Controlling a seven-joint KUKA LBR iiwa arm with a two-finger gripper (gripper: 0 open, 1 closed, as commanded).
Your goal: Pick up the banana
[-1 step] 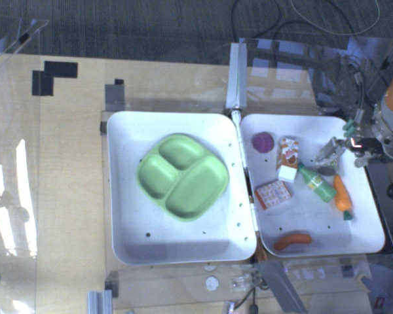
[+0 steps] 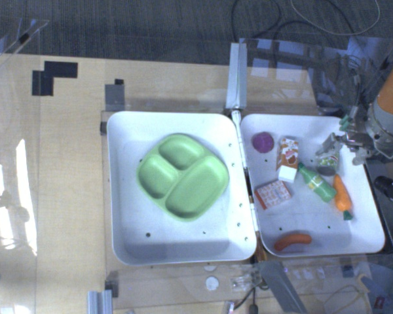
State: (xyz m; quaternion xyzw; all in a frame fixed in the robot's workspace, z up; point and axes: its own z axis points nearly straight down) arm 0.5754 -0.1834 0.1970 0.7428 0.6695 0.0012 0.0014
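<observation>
arm (image 2: 390, 106) cut off at right edge

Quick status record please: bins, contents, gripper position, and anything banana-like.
left bin: green plate, three sections
right bin: purple ball, snack box, white block, red-checked pack, green bottle, carrot, sausage
gripper: over right bin's upper right, above the bottle
banana: I cannot pick out one
</observation>
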